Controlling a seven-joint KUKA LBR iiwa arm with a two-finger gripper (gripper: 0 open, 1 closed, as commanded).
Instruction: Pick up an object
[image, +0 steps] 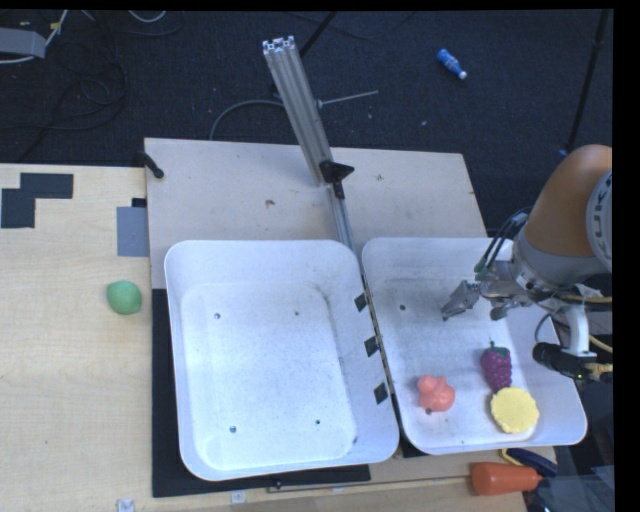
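A small green ball (125, 297) lay by itself on the pale wooden bench (60, 400), well away to the left of both bins. A long grey metal bar (305, 110) slanted down from the top toward the place where the two bins met. A little blue thing (452, 64) sat on the dark floor far at the top. An orange thing (506, 478) lay on the bench just below the right bin. Three small black clips (372, 346) ran along the edge between the bins.

Three toys sat together in the near right corner of the right white bin (420, 270). A soft pink lumpy toy (435, 393) was on the left. A purple toy like a bunch of grapes (497, 366) stood up and to the right of it. A round yellow toy with a wavy edge (514, 410) lay just below the purple one. Nothing lay on top of them.

The grey arm with the orange band (570, 215) reached in from the right. Its gripper (480, 303) was over the middle of the right bin, above the purple toy and apart from it. Its two grey fingers (459, 302) were spread apart, and nothing was between them.

The left white bin (200, 262) showed only some tiny dark dots on its floor.
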